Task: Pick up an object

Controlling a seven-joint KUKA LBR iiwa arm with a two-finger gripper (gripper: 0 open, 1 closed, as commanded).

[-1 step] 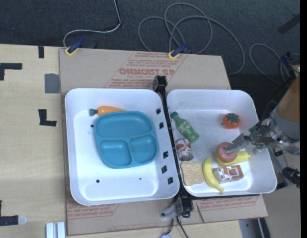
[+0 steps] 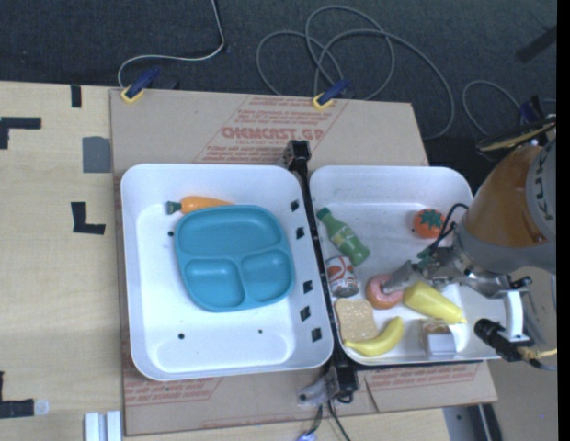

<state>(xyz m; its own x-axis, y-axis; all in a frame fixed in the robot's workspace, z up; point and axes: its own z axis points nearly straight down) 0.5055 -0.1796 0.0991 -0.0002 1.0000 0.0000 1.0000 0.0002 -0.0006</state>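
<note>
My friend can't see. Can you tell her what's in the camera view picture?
A grey robot arm reaches from the right, its gripper low over toy food in the right white bin: pink donut, yellow banana, green bottle, orange tomato. The left white bin holds a blue divided plate beside an orange carrot.

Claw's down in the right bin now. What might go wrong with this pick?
The claw sits amid crowded items: the donut, a yellow piece and the banana lie close together, so it may nudge neighbours or catch two. The tomato near the arm might get knocked.
</note>
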